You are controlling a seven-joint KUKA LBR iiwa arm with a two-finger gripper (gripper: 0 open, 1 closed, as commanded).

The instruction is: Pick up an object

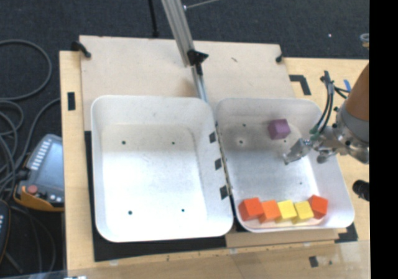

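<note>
Purple cube: lies alone in the far part of the right bin, on the bin floor, touching nothing.
Gripper: reaches in from the right edge, low over the right bin, just near-right of the purple cube and apart from it.
Grip state: cannot tell whether the claw is released or clenched; nothing is seen between its tips.
Block row: five blocks sit along the near wall of the right bin, touching side by side.
Row order, left to right: orange block, second orange, yellow, second yellow, red-orange.
Left bin: beside the right bin, their walls meeting in the middle.
Arm: orange band shows at the right edge, with cables running down to the wrist.
Bench: tan board under both bins.
Pole: a metal rail slants from the far side toward the gap between the bins.
Floor: dark carpet with a pendant and looped cords at the left.
</note>
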